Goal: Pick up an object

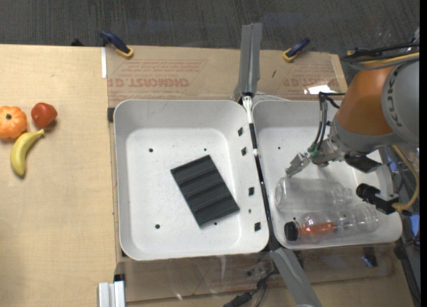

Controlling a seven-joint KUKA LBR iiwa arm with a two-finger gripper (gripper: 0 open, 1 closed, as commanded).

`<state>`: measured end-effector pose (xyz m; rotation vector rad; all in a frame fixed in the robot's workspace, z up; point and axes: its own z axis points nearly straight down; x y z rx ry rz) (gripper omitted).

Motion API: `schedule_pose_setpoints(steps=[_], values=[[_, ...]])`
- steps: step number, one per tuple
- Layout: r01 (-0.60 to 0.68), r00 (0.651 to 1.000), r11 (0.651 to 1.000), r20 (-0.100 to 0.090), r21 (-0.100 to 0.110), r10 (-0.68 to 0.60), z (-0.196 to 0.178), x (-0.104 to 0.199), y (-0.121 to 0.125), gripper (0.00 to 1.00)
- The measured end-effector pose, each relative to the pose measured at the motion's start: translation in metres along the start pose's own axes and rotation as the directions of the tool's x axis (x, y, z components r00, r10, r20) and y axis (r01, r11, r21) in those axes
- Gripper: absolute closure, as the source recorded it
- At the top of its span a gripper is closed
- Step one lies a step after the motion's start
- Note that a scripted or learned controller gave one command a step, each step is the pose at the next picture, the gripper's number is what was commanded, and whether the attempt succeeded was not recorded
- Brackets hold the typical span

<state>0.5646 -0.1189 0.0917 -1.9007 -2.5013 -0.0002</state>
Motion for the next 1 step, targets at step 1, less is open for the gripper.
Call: schedule_pose_setpoints(steps=[1], values=[[0.063, 0.998, 0.998, 0.001, 0.0, -0.063, -0.0002, -0.0223, -0.0689, 0.0]])
